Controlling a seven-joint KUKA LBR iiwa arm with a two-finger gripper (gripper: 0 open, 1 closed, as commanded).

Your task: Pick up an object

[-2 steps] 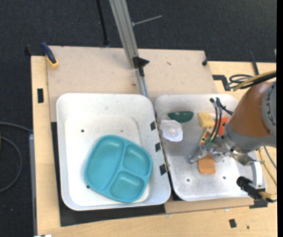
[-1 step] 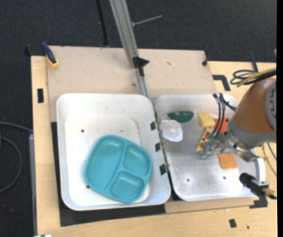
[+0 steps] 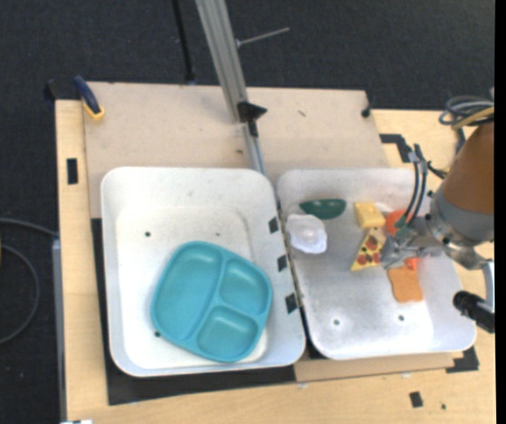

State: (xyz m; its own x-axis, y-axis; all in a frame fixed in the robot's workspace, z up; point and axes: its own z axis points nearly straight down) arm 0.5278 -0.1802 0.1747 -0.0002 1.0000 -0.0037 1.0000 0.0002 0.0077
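Observation:
The right bin [image 3: 429, 329] holds several small items. A dark green piece [image 3: 323, 208] lies near its back left, with a white cup-like object [image 3: 306, 235] just in front of it. A yellow block [image 3: 368, 214] sits further right, and below it a pizza-slice toy [image 3: 367, 253]. An orange flat piece [image 3: 404, 283] lies right of the pizza slice, and a small red-orange item [image 3: 394, 220] shows beside the yellow block. My gripper [image 3: 404, 253] hangs low over the bin between the red-orange item and the orange flat piece, right of the pizza slice.
The left bin [image 3: 129, 193] holds a teal divided plate [image 3: 212, 300]. A slanted aluminium post [image 3: 226, 60] rises behind the bins. The arm's grey wrist and orange band [image 3: 473, 170] cover the right bin's right edge. Bare bin floor lies at the right bin's front.

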